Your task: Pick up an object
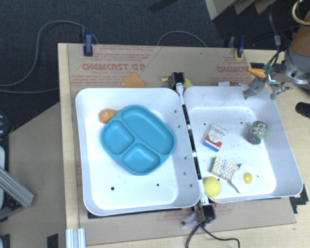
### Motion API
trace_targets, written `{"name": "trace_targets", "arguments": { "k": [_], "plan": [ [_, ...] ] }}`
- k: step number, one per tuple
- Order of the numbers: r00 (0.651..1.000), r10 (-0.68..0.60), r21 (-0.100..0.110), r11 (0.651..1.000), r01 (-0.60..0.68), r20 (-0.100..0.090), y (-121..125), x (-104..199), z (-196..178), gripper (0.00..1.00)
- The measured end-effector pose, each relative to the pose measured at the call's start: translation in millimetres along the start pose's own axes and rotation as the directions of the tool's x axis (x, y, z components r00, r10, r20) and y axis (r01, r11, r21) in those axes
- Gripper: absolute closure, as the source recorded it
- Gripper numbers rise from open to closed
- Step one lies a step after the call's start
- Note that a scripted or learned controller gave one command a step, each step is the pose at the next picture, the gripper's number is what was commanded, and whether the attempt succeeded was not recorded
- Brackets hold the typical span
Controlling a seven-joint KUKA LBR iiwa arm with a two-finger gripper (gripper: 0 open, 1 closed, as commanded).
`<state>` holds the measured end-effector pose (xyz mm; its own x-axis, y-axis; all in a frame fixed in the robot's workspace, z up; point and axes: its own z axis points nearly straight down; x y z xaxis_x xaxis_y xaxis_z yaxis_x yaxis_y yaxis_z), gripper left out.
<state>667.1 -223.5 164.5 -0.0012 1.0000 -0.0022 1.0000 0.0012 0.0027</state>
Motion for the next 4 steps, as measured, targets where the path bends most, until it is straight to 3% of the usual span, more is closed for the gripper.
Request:
{"name": "trace_targets", "arguments": {
  "k": [4],
  "plan": [
    [1.000,0.000,0.002,1.000,0.000,0.000,-0.2,0.2,6.2,0.00]
  ]
}}
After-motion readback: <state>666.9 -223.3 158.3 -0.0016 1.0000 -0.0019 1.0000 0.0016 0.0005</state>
